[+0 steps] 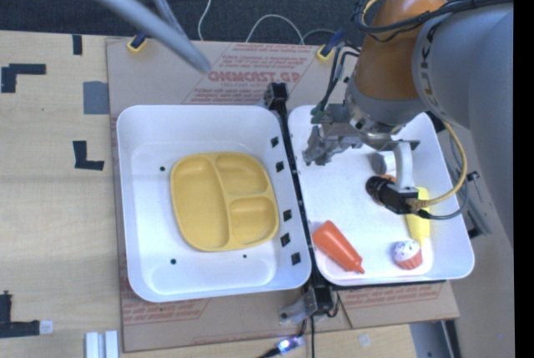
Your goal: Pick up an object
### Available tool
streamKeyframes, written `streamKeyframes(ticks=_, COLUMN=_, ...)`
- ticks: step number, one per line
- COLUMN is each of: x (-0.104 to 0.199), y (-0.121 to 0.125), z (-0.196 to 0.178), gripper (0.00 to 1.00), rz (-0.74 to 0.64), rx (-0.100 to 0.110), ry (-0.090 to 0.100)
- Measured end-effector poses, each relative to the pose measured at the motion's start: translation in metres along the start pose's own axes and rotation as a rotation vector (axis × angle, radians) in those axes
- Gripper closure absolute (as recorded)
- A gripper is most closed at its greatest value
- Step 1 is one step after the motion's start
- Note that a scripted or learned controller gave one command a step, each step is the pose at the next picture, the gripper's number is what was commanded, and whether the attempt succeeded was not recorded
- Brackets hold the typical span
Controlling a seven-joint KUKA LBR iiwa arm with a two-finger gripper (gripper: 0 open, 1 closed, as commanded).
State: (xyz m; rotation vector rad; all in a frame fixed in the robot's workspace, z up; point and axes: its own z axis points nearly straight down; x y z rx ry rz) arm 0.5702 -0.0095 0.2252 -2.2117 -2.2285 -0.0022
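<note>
Arm [434,47]: grey with orange band, reaching in from the right above the right bin.
Left bin [133,181]: white, bearing a yellow divided plate [224,200] near its middle.
Right bin [450,260]: white, touching the left bin along the shared wall.
Gripper [319,149]: above the right bin's far left part, near the shared wall; opening cannot be told.
Orange cone [337,247]: lying flat in the right bin's near left part, well apart from the gripper; long axis diagonal, broad end toward the shared wall, narrow tip toward the near right.
Small white-and-orange piece [406,254]: near the cone's tip, apart from it.
</note>
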Motion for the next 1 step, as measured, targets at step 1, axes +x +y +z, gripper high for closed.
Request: streamKeyframes(ticks=1, x=0.0635, y=0.0146, z=-0.0004, gripper=1.00, rz=-0.001, rx=0.001, ry=0.000)
